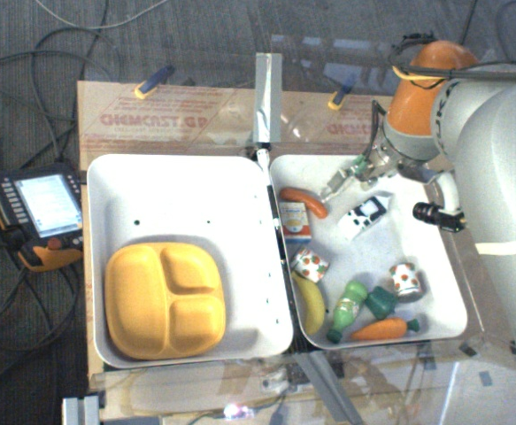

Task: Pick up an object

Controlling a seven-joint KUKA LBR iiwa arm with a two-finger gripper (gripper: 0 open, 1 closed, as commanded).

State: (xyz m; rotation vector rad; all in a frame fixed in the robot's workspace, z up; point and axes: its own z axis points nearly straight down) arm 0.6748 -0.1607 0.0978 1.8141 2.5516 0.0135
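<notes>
My gripper (346,179) hangs over the back of the right bin (443,264), reaching in from the orange-banded wrist (412,113). Just left of and below it lies a red sausage (304,202), above a small printed carton (295,222). A white and black object (366,214) lies directly below the gripper. Further forward are a red-dotted cup (309,264), a banana (310,302), a green bottle (347,303), a dark green piece (381,301), a carrot (380,329) and a second dotted cup (405,278). I see nothing in the gripper.
The left bin (151,193) holds a yellow divided plate (165,297) at its front. A metal divider post (266,104) stands behind the bins' shared edge. A teach pendant (38,206) lies off the bench to the left. The grey arm (496,175) covers the right bin's right side.
</notes>
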